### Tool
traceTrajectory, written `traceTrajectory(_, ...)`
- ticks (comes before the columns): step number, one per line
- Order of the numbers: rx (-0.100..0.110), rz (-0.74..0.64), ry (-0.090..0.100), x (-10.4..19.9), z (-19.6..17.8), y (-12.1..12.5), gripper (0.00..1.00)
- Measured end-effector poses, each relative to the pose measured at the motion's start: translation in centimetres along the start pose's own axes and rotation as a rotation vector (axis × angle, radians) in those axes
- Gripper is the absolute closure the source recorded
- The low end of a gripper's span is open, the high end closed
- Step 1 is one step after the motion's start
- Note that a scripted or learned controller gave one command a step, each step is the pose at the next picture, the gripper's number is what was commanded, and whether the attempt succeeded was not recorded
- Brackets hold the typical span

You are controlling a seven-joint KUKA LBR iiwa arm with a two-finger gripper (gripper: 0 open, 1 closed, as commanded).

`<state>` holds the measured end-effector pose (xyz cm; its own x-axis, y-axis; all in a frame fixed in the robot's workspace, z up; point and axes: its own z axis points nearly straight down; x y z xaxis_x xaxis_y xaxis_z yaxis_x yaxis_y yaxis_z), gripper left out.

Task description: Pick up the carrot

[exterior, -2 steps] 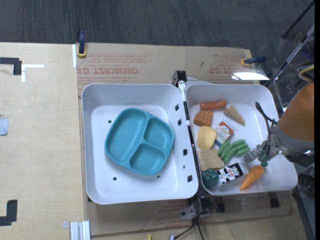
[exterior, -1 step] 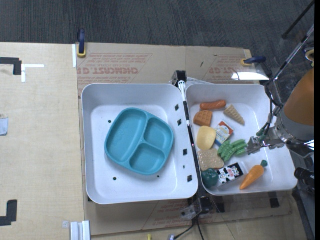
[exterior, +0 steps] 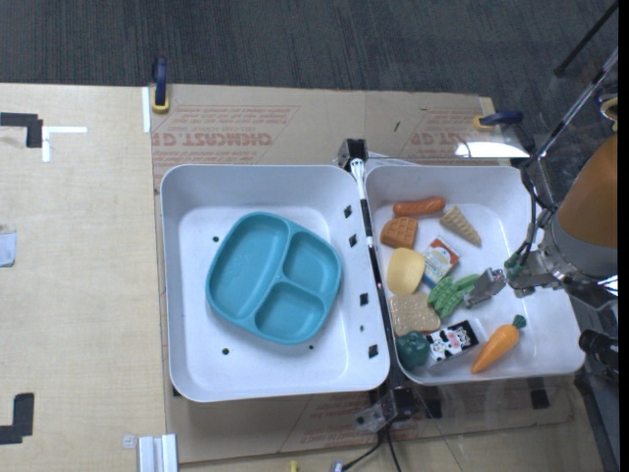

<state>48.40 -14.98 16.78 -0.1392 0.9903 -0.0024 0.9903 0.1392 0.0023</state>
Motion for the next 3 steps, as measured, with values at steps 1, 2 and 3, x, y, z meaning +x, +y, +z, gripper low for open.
traceTrajectory(1,0.000,-0.326,-0.001,-4.79,7.36,-1.22,0.00)
traceTrajectory(2,-0.003,-0.323,-0.003,-4.84,6.41,-0.99,1.00)
traceTrajectory(3,-0.003,-0.322,-0.003,-4.87,6.41,-0.99,0.00)
